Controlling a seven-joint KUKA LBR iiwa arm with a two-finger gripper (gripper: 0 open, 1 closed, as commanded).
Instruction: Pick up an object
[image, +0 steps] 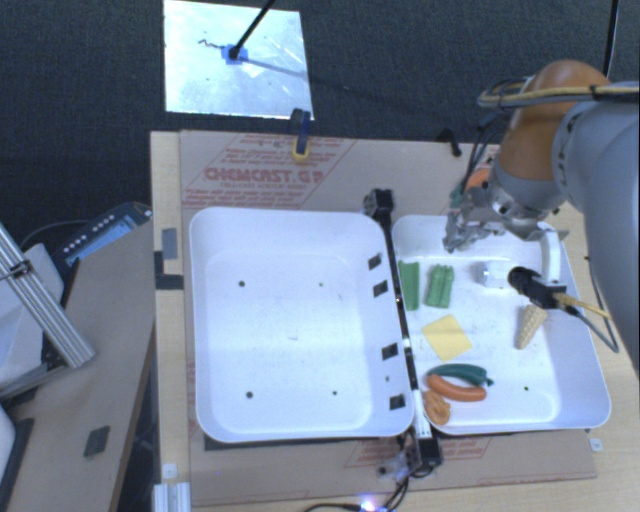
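Note:
My gripper hangs over the back left corner of the right bin, with nothing seen in it. Just in front of it lie a flat green strip and a ridged green piece, side by side. A yellow square slice rests further forward. A tan cone lies toward the right wall. Near the front are a green pod, a red-orange sausage touching it, and an orange piece in the front left corner.
The left bin sits beside the right one, with a black-clipped divider between them. A small pale object lies right of the green pieces. Both bins stand on a cardboard sheet.

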